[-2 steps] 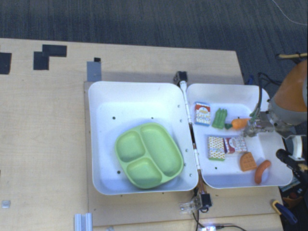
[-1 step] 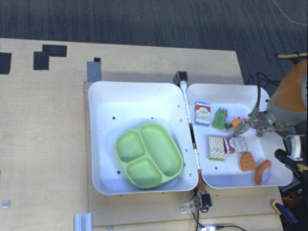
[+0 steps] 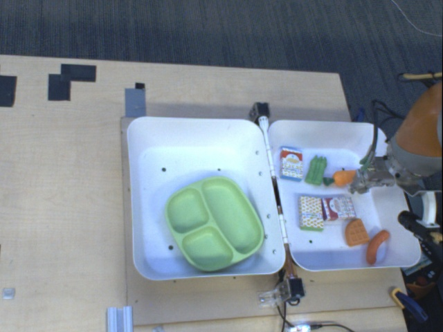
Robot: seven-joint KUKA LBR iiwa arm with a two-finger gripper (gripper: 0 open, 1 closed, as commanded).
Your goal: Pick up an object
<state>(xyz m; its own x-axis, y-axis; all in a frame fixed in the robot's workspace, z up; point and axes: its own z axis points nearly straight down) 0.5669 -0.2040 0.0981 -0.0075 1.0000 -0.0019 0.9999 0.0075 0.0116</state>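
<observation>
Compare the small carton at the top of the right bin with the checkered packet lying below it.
The small carton is white and blue with a red patch; the checkered packet carries a fine green and yellow pattern. The carton looks smaller than the packet. The carton lies apart from other things, while the packet touches a red and white packet. Both are rectangular and lie flat in the right bin.

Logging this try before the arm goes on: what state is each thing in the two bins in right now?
Green plate: flat in the left bin, right way up.
Small carton: lying flat, right bin.
Green vegetable: lying loose.
Carrot: lying beside the gripper.
Two packets: flat, touching.
Cracker: lying loose.
Sausage: lying loose.
Gripper: low in the right bin.
</observation>
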